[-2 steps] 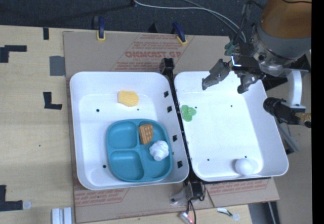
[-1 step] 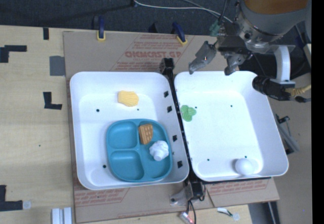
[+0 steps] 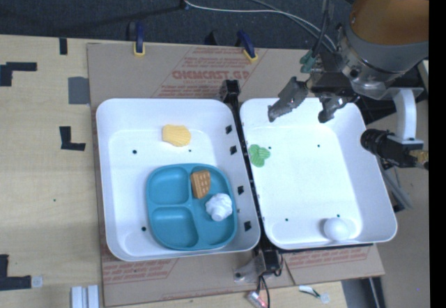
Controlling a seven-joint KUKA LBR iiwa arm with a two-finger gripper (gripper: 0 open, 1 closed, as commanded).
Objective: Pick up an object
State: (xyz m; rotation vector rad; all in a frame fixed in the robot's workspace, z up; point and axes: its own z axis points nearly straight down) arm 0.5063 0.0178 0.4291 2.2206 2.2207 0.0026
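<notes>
Grey gripper, fingers spread wide, holding nothing, hangs over right bin far edge; we note green object near-left.

**Colours on the bench**

Both bins are plain white. The left one holds a teal tray, a yellow lump, a tan waffle-patterned piece and a white crumpled thing. The right bin has a green item and a white ball. The cardboard is brown with red lettering. The arm is orange above grey; the gripper is dark grey.
</notes>
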